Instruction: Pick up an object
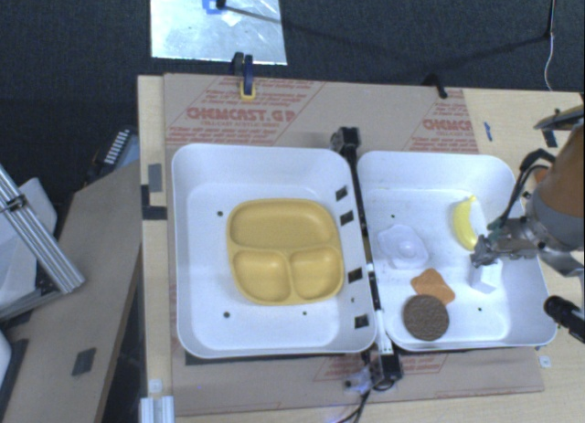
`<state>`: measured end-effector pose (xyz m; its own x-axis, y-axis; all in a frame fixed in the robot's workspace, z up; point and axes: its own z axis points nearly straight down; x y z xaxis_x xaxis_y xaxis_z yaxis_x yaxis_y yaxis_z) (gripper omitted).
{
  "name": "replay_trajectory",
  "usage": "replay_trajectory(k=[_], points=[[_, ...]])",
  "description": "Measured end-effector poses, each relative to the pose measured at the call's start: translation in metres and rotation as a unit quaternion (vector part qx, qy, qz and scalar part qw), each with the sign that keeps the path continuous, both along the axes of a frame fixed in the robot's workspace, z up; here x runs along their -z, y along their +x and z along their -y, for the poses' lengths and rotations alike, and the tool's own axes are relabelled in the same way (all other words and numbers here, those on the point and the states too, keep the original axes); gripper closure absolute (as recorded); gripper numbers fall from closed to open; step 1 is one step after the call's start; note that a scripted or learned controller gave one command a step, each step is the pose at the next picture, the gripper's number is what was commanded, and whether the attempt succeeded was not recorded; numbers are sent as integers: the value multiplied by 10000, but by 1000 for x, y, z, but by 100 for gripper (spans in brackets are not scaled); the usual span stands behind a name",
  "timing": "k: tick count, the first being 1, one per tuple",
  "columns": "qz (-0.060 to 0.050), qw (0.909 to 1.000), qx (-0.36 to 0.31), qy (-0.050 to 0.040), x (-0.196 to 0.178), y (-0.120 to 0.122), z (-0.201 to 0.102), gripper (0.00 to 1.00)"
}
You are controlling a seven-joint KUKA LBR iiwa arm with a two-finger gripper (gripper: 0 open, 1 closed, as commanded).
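You've got a grey arm (559,220) with an orange band. A black cable loops along it. Its wrist end is metallic grey.

Arm comes in from the scene's right edge, at mid-height on that side, cut off by the frame. Orange band (541,177) just visible above the wrist, with the grey wrist body (559,206) below it, bulky and tilted leftward. Dark cable loops off the wrist on its left side. Tool (484,252) sits at the arm's left end, pointing down and to the left, low over the right bin's right part. Metal tool head is grey, small, blurry. Fingertips too small and smeared to read their spacing. A dark part of the arm pokes in nearer, at lower right
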<state>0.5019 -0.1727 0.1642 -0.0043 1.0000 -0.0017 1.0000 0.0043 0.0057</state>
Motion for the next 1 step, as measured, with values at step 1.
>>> replay_trajectory(k=[1], points=[[14, 10000, -6, -4, -58, 9, -7, 100]])
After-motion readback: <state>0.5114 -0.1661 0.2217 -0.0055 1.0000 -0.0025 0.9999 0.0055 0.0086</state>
